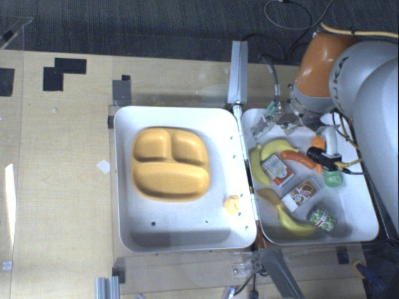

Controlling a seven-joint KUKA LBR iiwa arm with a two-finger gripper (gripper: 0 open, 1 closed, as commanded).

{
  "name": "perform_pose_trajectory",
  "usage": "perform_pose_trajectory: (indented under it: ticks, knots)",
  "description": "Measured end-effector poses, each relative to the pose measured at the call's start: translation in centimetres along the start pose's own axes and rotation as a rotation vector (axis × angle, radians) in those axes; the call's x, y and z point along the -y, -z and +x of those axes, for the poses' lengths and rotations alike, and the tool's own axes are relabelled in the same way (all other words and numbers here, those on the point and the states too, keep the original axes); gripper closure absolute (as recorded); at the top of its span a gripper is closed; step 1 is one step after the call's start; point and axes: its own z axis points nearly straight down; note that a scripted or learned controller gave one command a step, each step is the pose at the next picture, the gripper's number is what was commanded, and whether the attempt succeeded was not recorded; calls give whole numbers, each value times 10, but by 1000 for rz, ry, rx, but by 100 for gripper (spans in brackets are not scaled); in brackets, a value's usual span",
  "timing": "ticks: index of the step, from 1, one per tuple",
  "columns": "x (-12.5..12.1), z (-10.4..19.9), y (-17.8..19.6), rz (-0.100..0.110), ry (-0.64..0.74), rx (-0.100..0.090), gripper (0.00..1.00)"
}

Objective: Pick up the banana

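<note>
We see a smooth, glossy white plastic left bin point(124, 223) holding a matt yellow plastic tray point(170, 164). Beside that tray, the banana point(293, 220) looks waxy; the bench point(56, 185) looks like pale wood.

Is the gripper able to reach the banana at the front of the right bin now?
Probably yes. The banana lies uncovered in the right bin, with only small packets beside it, and the gripper hangs over the same bin's far end.

A divided tray point(169, 164) lies in the left bin point(124, 185); two bananas point(269, 151) point(293, 222) and small packets point(278, 170) crowd the right bin point(368, 226).
</note>
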Motion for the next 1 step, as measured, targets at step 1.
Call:
perform_pose_trajectory:
  ticks: [1]
  knots:
    - [21, -2, -19, 3, 22, 0, 0]
